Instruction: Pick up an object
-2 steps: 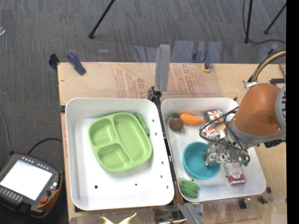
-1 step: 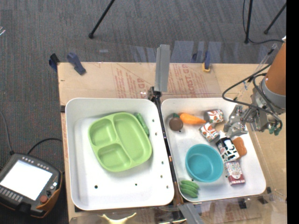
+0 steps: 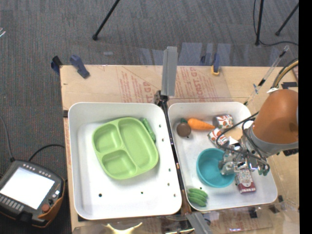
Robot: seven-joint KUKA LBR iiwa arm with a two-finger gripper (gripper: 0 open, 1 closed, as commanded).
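Two bins: left bin holds green tray; right bin holds teal bowl, carrot; gripper state unclear

Two white bins on a pale tan table printed with faded red lettering; lime-green divided plate in the nine o'clock bin. In the three o'clock bin: orange carrot with green top, brown round piece, teal bowl, green pod at six o'clock, red-and-white patterned packets. Orange band over grey wrist, metallic grey tool.
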